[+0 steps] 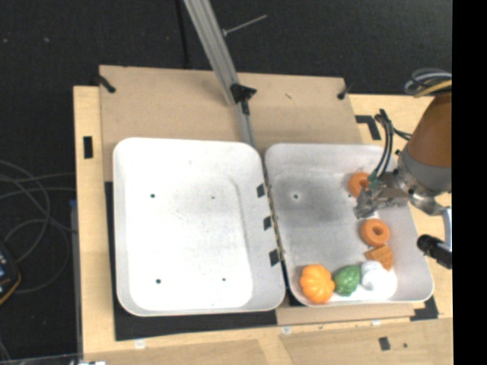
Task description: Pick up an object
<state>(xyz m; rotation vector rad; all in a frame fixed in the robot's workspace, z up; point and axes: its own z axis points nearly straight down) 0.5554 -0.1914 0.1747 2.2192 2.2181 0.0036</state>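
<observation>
The gripper [370, 201] hangs low over the right bin [319, 204], just beside a small orange piece [358, 183]; how far it is spread cannot be told. An orange ring [374, 233] lies just below it. An orange pumpkin [317, 282], green toy [348, 279] and white object [378, 278] line the near wall. No writing is legible.

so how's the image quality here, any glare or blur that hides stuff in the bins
Camera view: lighting is even and soft; the left bin is bright white, close to washed out. The right bin carries a grey shadow near its middle. The gripper looks blurred and dark, so its fingers are hard to read. The orange ring and orange pumpkin are soft but recognisable.
</observation>
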